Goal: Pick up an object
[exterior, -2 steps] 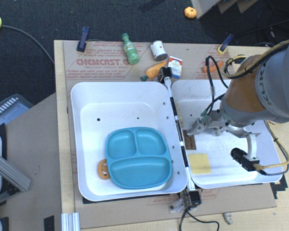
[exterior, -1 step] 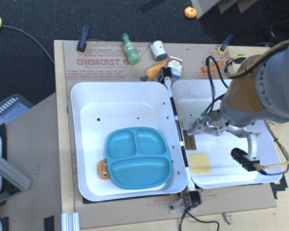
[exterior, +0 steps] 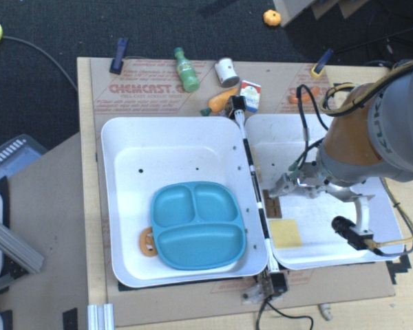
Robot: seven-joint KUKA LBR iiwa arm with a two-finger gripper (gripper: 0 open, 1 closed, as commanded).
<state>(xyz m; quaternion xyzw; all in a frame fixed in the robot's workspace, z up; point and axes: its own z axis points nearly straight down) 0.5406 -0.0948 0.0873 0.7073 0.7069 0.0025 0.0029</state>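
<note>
Yellow sponge [exterior: 286, 233] lying flat in right bin [exterior: 330, 249], at 6 o'clock from pincer [exterior: 289, 184]. Probably light, soft, compressible; best pinched across opposite edges. Cannot tell pincer state. Blue divided plate [exterior: 197, 224] in left bin [exterior: 124, 157].

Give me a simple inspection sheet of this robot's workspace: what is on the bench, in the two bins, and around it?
Surface: bench bearing a left bin and a right bin, side by side.
Job's things: blue divided plate and a small brown item in the left bin; yellow sponge in the right bin.
Clutter: green bottle, small can, carton and carrot behind the bins.
Hand: hand low over the right bin, fingers unclear.
Cables: black cable by the arm; another cable on the floor.
Surroundings: dark floor with an orange ball.
</note>
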